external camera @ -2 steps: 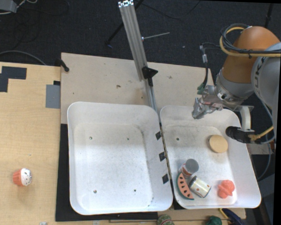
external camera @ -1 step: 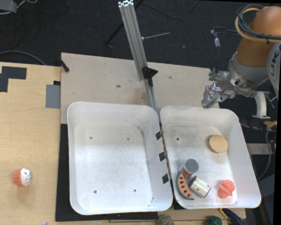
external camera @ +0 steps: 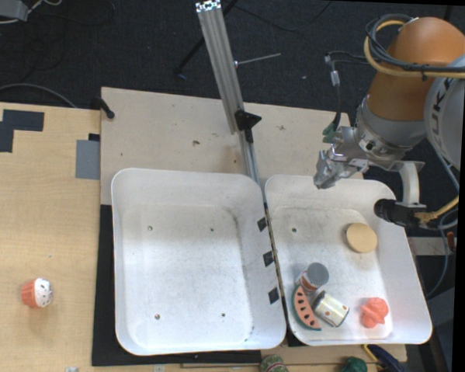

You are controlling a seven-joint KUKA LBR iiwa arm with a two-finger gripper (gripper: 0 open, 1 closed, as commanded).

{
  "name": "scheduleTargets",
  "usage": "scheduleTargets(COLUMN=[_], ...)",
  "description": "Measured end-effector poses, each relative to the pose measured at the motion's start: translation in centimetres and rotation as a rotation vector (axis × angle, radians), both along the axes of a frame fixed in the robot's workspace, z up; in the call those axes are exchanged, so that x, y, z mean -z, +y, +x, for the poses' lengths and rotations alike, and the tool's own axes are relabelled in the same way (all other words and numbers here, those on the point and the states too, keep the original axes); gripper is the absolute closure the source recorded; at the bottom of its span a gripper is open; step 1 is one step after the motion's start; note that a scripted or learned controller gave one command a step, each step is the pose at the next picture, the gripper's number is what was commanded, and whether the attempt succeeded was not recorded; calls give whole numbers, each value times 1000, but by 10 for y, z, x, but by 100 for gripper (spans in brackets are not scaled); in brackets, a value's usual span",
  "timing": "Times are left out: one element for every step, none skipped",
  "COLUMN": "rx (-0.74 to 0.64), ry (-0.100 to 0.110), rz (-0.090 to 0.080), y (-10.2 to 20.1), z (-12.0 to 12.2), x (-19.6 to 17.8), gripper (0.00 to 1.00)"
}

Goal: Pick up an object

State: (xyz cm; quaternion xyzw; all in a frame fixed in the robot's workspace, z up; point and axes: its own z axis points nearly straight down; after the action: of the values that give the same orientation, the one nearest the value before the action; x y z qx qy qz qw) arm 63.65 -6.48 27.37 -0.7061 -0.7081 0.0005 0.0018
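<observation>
Hanging over the far rim of the right bin [external camera: 404,252], my gripper [external camera: 327,177] sits just above the bin's back edge, toward its far left corner, apart from everything lying in it. From this slanted overhead angle the fingertips blur into one dark grey lump, so I cannot tell how wide they stand or whether anything is caught there; nothing recognisable shows at the tip. My wrist and the orange band [external camera: 422,51] above it run up to the picture's right edge, where the rest of my arm is cut off.

The things I could pick lie in the right bin. A tan round disc [external camera: 361,238] rests alone near the middle, toward the right wall. At the near end a cluster crowds together: a small can with a grey top [external camera: 315,277], a metallic cylinder [external camera: 331,309] lying on its side just beside it, and a red-and-green watermelon-slice toy [external camera: 304,308] curving along their left; where these three overlap is hard to make out. A coral-pink lumpy toy [external camera: 374,312] sits near the cylinder's right, apart from it.

The left bin [external camera: 121,238] shows only dark scuffing. Outside the bins, a small red-and-white object [external camera: 36,293] rests on the wooden bench [external camera: 37,210] at left. At the bottom edge a green object [external camera: 354,370] and a dark round thing [external camera: 274,370] are partly cut off.
</observation>
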Motion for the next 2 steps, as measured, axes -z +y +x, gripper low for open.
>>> scheduleTargets(rx=[0, -1], ry=[1, 4], rz=[0, 0], y=[42, 94], z=[-8, -33], x=[12, 30], gripper=[100, 100])
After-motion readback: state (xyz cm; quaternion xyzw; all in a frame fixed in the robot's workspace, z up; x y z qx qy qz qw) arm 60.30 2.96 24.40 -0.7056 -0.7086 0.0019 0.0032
